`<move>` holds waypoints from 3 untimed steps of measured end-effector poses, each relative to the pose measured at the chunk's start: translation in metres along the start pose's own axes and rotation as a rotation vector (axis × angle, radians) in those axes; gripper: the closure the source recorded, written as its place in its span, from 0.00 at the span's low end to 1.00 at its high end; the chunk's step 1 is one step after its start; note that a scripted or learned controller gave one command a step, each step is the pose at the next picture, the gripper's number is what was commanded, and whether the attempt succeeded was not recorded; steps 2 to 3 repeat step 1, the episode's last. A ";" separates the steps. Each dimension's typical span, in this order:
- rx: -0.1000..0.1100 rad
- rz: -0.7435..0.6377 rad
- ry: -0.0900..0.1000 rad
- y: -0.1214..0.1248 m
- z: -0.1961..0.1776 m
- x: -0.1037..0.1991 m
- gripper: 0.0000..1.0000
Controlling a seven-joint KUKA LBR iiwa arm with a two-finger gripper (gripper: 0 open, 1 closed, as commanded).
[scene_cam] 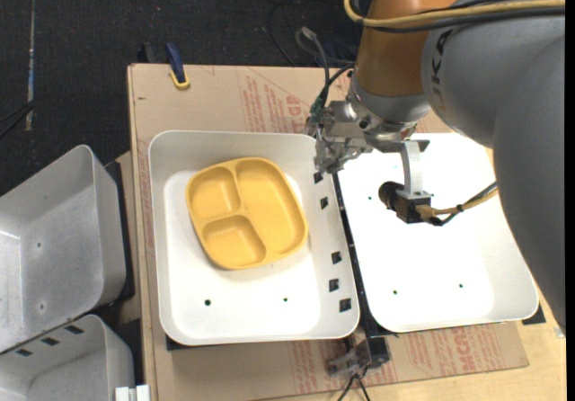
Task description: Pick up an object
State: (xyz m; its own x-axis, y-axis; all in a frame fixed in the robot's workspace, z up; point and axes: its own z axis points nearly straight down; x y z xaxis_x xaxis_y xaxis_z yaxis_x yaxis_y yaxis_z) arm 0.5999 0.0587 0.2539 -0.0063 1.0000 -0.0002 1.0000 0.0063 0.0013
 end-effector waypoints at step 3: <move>-0.002 0.001 -0.001 0.028 0.017 0.040 1.00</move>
